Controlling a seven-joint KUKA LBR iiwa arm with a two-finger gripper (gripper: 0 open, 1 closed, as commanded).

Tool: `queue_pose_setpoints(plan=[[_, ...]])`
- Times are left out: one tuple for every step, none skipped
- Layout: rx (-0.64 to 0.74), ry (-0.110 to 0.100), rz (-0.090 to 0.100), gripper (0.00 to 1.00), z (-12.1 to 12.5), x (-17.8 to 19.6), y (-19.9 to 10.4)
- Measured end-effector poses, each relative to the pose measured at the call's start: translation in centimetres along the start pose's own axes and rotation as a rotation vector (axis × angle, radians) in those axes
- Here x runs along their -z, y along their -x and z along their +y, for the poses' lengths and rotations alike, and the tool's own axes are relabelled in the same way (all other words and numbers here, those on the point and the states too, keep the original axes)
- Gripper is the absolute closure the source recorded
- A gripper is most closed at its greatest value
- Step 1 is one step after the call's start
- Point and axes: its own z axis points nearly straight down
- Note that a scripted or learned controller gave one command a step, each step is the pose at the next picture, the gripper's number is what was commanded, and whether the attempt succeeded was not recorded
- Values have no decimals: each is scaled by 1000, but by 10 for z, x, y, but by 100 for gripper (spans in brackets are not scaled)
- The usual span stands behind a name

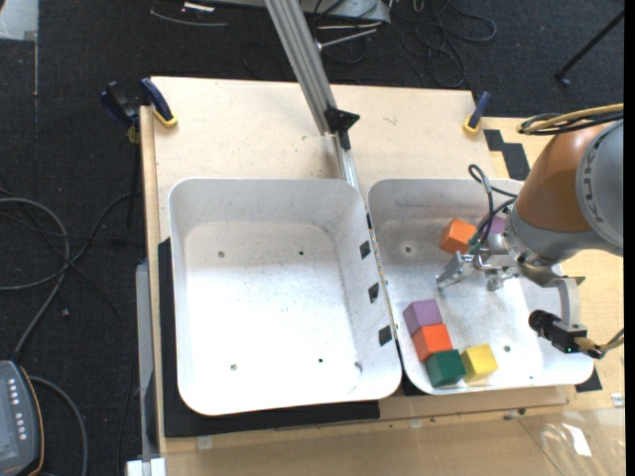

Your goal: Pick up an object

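One fixed camera looked down at a slant from above the bench (258,127), taking in both white bins (189,266) side by side, floor at the far side

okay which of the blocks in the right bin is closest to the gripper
The orange block lying alone, just left of the gripper. The purple, red-orange, green and yellow blocks cluster toward the bin's front.

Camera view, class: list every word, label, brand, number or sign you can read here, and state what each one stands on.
No text can be read.
Device at the left edge, on the floor: a row of small buttons or marks, too small to read.
Blocks in the right bin: plain faces, no print.
Black tabs along the bins' shared wall: no lettering.
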Motion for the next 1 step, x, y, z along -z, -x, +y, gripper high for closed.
queue_pose_setpoints(plan=[[10, 10, -1, 0, 67, 2, -35]])
